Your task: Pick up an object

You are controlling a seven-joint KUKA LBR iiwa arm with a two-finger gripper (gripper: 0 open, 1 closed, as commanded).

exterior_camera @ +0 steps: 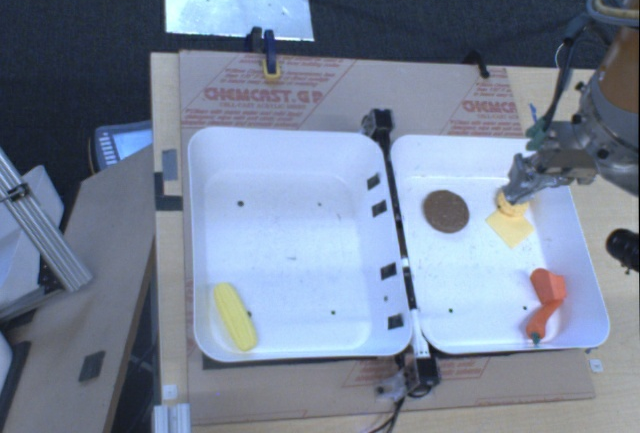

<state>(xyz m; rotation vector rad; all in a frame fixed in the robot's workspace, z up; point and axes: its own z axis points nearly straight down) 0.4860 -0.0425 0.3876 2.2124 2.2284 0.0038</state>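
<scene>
Reading "CHEMCAST" on the board point(262, 93), you see the gripper point(516, 199) over the cheese slice point(511, 225); jaw state cannot be told.

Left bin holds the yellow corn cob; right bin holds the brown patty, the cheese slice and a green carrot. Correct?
Not quite: the camera view shows the carrot in the right bin is orange, not green. The corn cob, patty and cheese slice are as you say.
</scene>
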